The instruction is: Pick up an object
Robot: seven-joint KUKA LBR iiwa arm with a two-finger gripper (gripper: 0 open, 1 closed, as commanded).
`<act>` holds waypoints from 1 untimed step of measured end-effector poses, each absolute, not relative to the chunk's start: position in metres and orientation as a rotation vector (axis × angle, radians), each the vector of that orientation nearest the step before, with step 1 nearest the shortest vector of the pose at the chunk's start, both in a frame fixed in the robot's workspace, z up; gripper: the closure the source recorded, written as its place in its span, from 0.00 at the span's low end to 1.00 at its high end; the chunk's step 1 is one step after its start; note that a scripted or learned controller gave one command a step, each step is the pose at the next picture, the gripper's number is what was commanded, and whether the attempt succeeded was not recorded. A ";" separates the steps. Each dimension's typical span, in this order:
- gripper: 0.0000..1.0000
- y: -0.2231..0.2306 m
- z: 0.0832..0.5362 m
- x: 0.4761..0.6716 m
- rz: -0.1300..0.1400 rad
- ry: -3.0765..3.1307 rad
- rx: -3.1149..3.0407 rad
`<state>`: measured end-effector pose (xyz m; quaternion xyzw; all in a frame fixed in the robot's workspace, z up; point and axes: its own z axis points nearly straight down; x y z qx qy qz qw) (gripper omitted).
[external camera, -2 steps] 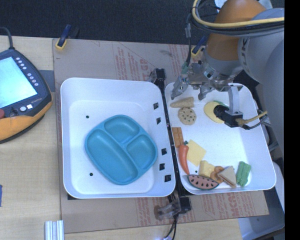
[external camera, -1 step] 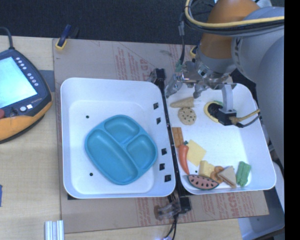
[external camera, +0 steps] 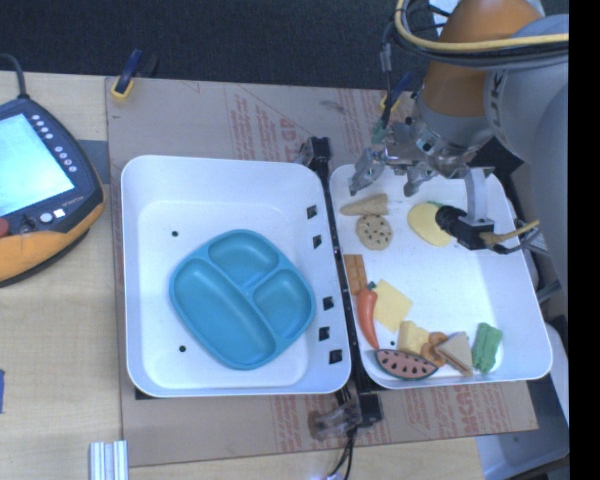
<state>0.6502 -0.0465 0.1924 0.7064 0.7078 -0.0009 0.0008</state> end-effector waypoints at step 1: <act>0.00 -0.045 0.192 0.640 -0.007 2.227 2.221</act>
